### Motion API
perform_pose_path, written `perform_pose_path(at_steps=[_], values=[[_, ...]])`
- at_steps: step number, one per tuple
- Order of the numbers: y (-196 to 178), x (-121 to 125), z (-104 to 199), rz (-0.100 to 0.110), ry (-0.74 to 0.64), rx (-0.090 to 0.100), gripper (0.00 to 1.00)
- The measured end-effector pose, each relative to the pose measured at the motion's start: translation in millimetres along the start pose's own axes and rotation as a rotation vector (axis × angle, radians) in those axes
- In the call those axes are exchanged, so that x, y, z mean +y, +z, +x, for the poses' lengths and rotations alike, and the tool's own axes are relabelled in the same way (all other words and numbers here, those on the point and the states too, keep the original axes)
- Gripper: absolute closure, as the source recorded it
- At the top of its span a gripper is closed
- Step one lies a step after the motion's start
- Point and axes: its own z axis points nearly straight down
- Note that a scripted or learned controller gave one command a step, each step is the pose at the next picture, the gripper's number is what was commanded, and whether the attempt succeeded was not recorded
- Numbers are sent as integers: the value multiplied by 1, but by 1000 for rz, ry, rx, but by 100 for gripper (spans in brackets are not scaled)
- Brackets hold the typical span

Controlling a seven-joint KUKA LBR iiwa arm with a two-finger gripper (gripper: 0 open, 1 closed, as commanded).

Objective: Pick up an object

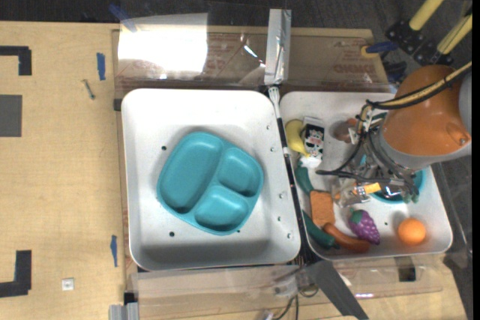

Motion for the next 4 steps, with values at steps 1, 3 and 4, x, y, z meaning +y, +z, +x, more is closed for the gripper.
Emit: perform_pose_path(at_steps=[1,3,4], values=[[12,-49,-16,-2,-484,6,100],[11,-38,38,-3,-518,7,0],[11,-14,4,-1,-519,4,0]])
